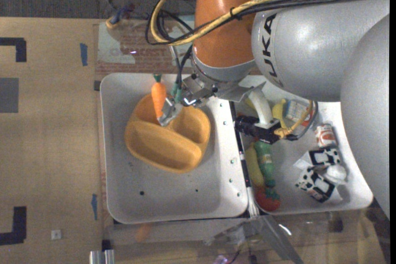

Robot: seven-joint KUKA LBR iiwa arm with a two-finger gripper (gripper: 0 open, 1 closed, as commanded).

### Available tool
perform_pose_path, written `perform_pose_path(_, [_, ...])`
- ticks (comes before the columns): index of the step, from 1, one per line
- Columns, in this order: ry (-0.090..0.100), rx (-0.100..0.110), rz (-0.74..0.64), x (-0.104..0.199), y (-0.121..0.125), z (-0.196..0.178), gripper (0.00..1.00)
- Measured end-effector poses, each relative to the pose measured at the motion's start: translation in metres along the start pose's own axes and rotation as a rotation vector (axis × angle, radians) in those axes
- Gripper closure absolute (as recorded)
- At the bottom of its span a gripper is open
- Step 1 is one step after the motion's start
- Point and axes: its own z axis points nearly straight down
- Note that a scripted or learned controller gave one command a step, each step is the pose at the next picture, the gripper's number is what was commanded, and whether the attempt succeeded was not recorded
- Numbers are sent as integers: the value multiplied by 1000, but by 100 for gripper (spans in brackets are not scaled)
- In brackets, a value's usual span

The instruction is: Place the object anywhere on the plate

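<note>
Two white bins sit side by side on the bench, and the left bin (pixel 124 195) bears a yellow divided plate (pixel 166 145). Above the plate's upper compartments hangs the gripper (pixel 168 114), its teal-tipped fingers (pixel 175 96) reaching down and to the left from under the arm's orange band (pixel 229 15). A toy carrot (pixel 158 99) lies just to the left of the fingers, touching or nearly touching them. Its long axis runs almost straight up and down in the view, the green stem end pointing toward the bin's top edge and the narrower orange tip pointing down onto the plate's upper-left compartment. Whether the carrot sits between the jaws or merely beside them cannot be told, and how far the jaws stand apart is likewise unclear. To the right of the jaws, the right bin (pixel 359 195) carries a green and yellow toy vegetable (pixel 263 161), a red piece (pixel 267 200) below it, and a black-and-white patterned item (pixel 318 179) farther right.
</note>
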Motion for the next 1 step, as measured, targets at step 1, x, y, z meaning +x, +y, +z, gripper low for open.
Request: perform_pose_path(1, [0,-1,-75,45,-16,88,0])
